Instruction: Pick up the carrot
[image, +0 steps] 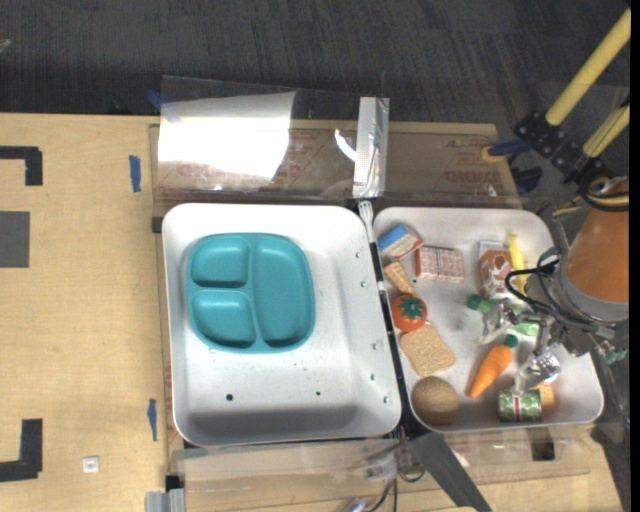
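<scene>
A pale plywood tabletop (80, 300) carries black corner marks and short strips of blue tape, and beyond its far edge lies dark grey carpeted floor (300, 50). Two shallow white bins sit side by side on a brown board, with a clear plastic sheet (230, 140) glinting behind them.

The left bin (270, 400) is smooth moulded plastic with rounded corners. It holds a teal divided plate (250, 290), glossy, with three compartments.

The right bin (580, 400) is crowded with small toy foods. The carrot (489, 368), a tapered orange cone with a green tuft at its upper end, lies tilted in the bin's near half. A red tomato (410, 311) sits near the dividing wall, a speckled tan cracker (427, 349) lies just below it, and a round brown ball (435, 398) rests at the near corner. A small green can (520, 403) lies on its side just right of the carrot's tip.

The pincer (543, 365), metallic and trailing cables, hangs over the right side of this bin, beside the carrot's leafy end; whether it is released or clenched cannot be told. The arm's orange band (600, 255) rises above it.
</scene>
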